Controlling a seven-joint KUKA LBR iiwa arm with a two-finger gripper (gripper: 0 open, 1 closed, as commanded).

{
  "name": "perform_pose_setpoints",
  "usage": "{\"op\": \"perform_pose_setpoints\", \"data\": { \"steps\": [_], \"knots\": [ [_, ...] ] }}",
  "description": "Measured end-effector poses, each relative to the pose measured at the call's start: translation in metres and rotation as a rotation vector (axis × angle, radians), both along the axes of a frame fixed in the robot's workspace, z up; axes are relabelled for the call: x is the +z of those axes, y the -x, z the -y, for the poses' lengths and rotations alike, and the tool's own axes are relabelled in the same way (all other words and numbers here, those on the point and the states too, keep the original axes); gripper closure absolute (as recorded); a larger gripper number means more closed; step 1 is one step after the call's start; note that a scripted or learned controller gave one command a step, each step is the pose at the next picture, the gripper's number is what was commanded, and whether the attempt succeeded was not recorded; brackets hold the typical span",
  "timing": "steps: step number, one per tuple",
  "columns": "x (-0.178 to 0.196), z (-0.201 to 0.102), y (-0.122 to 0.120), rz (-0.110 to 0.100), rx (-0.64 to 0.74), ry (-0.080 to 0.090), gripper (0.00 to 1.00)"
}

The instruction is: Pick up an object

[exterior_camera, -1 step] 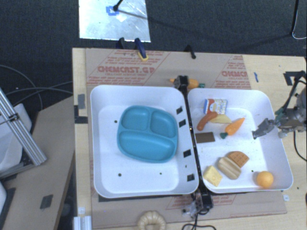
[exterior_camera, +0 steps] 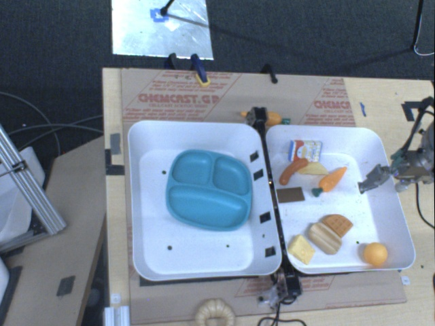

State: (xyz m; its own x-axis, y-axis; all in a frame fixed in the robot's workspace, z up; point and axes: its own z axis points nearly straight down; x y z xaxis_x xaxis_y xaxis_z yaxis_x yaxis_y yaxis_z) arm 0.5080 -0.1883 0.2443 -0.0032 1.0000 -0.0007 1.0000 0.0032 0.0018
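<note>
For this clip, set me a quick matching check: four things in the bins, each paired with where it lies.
Things:
1. blue divided plate
2. orange fruit
3. carrot
4. small carton

Places:
A. near right corner of the right bin
B. far part of the right bin
C. middle of the left bin
D. middle of the right bin, below the carton in the picture

Pairs: 1-C, 2-A, 3-D, 4-B

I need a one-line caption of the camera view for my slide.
Gripper at the right bin's edge, above toy food including a carrot and an orange; a blue divided plate lies in the left bin.
</note>
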Motion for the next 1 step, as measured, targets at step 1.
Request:
{"op": "perform_pose_setpoints", "data": {
  "steps": [1],
  "knots": [
    [-0.0511, 0.002, -0.0101, -0.004, -0.002, -0.001, 0.0]
  ]
}}
